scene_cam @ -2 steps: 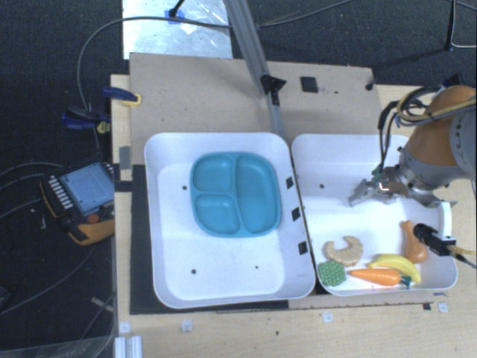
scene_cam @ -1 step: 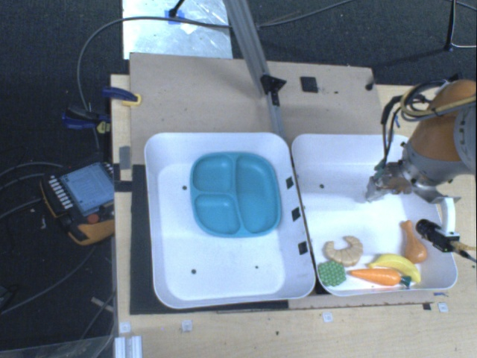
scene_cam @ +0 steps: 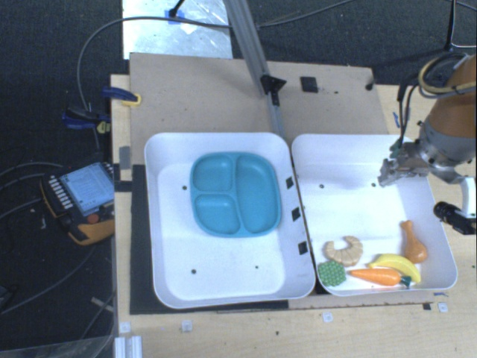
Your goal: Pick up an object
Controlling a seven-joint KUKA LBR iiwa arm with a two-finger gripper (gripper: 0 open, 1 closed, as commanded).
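Toy food lies along the front edge of the right bin (scene_cam: pixel 350 200): a green broccoli (scene_cam: pixel 332 274), a tan croissant (scene_cam: pixel 343 250), an orange carrot (scene_cam: pixel 377 277), a yellow banana (scene_cam: pixel 397 265) and a brown drumstick (scene_cam: pixel 412 243). My gripper (scene_cam: pixel 393 171) hangs over the bin's back right part, well behind the food. It is small and dark against the white floor. Nothing shows between its fingers.
The left bin (scene_cam: pixel 223 274) holds a blue three-part plate (scene_cam: pixel 235 194). A grey pole (scene_cam: pixel 250 36) slants over the bench at the back. Clamps and a hand-held device (scene_cam: pixel 82 200) lie off the bench's left side.
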